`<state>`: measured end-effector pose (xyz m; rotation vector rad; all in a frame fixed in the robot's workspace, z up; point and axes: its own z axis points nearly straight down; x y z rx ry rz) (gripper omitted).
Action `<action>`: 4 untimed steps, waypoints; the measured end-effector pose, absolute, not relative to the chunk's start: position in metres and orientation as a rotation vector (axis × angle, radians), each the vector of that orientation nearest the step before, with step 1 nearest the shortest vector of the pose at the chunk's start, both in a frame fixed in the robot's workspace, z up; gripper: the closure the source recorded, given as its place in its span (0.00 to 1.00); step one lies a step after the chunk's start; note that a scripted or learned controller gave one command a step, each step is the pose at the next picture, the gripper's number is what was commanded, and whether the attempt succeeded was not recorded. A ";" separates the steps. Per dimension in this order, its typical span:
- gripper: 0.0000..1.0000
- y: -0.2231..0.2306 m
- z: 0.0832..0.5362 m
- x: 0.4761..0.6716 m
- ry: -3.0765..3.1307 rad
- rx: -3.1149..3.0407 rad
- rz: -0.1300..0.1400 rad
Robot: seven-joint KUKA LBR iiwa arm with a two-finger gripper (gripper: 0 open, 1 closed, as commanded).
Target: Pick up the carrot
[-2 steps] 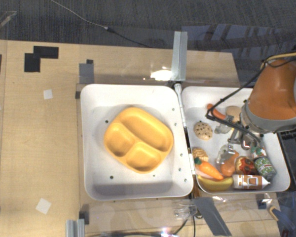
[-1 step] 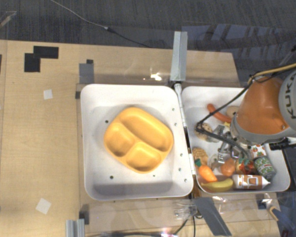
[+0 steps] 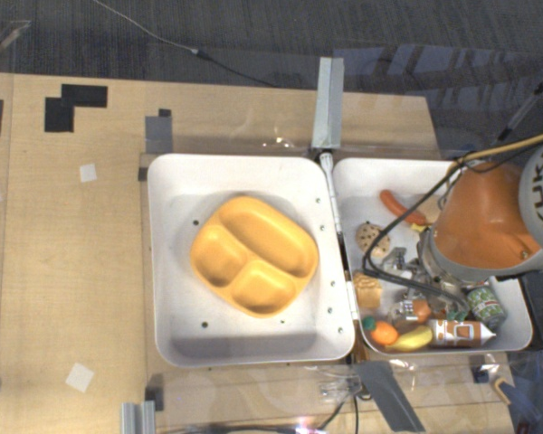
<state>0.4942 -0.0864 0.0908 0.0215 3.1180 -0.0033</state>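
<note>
The grey arm with its orange band [image 3: 484, 220] reached into the right-hand shallow white bin [image 3: 357, 183], its two-finger gripper [image 3: 407, 307] low among the clutter near the front; whether the claw stood apart or together could not be told. The small orange carrot with a green top [image 3: 381, 332] lay at the bin's front left corner, just beside a yellow banana [image 3: 414, 337]. A yellow three-compartment plastic plate [image 3: 253, 254] sat in the left white bin [image 3: 167, 242].
</note>
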 end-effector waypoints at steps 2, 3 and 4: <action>1.00 -0.030 0.154 0.496 3.128 0.042 -0.002; 1.00 -0.035 0.186 0.531 3.120 0.278 0.002; 1.00 -0.096 0.274 0.495 3.075 0.568 0.000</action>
